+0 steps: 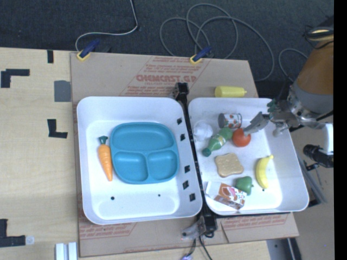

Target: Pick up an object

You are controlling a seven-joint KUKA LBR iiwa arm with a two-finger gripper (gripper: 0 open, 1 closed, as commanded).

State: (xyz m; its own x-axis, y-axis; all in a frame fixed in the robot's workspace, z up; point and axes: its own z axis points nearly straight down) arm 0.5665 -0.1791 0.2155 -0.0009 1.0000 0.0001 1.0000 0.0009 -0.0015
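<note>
Left bin [87, 145] — divided plate [144, 151] in it, carrot [105, 158] on the plate's left. Right bin [287, 161] — can [230, 119], bottle [217, 142], tomato [241, 138], bread [229, 164], banana [263, 170].

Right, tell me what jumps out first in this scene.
The big blue sectioned plate fills the left bin, an orange carrot lying beside it. The right bin is crowded with toy food, and the gripper reaches in right above the red tomato.
</note>
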